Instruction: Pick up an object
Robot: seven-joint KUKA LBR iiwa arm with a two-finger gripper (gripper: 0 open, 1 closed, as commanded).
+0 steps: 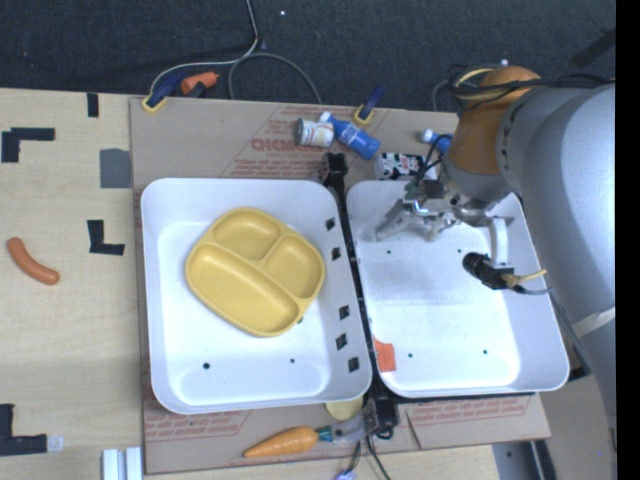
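Pincer (418, 220) spread wide, holding nothing, low over the right bin (450, 368) at its far edge. Nearest candidate, a yellow divided plate (255, 268), lies mid left bin (165, 368), ungrasped.

- A sausage-shaped orange toy (33, 261) lies on the wooden counter (60, 368) at far left, well apart from the bins.
- An orange carrot (283, 442) lies on the cardboard sheet (250, 138) just below the left bin.
- A blue-and-white bottle (338, 133) lies on its side behind the bins.
- An orange-handled clamp (182, 87) grips the cardboard's far left corner.
- Black tape marks (27, 141) sit on the counter.
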